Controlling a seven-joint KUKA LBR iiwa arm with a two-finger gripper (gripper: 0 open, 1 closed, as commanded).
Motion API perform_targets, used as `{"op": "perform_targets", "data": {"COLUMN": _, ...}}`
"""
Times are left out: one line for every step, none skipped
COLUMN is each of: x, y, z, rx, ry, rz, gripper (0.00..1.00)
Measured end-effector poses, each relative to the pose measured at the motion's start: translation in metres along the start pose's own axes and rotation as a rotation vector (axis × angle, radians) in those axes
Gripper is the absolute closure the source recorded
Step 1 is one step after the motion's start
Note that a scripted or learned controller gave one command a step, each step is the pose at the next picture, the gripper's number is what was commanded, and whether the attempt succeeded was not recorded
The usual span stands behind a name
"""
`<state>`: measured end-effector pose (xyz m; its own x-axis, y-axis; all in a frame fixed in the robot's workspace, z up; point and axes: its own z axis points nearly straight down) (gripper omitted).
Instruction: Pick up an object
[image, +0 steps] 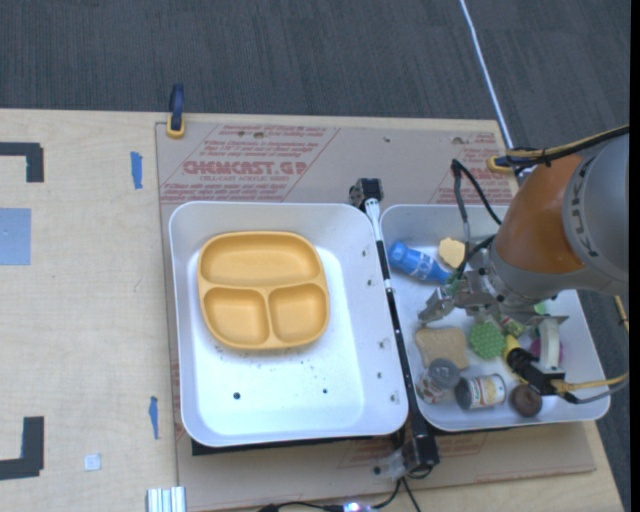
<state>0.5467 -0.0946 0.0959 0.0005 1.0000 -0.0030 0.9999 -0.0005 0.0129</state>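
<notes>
At the right of the frame the gripper (447, 300) sits low in the right bin (590, 405), above a tan cracker-like piece (443, 345) and beside a blue bottle (417, 261); its opening cannot be told. A yellow divided tray (264, 289) lies in the left bin (290, 400)

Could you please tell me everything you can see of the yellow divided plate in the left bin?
The yellow divided plate looks like matte plastic, rounded-rectangular, with three compartments: one wide compartment along its far side and two smaller ones side by side nearer the camera. It lies flat and upright on the floor of the left bin, toward the bin's far left part. No object lies in its compartments, and only the bin floor touches it. A few dark specks dot the floor nearby.
</notes>
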Motion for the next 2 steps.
{"op": "perform_targets", "data": {"x": -0.0127, "y": -0.0481, "z": 0.0084, "rx": 0.0, "ry": 0.001, "rz": -0.001, "gripper": 0.0}}
{"op": "perform_targets", "data": {"x": -0.0138, "y": -0.0466, "z": 0.0, "rx": -0.001, "ry": -0.001, "rz": 0.0, "gripper": 1.0}}
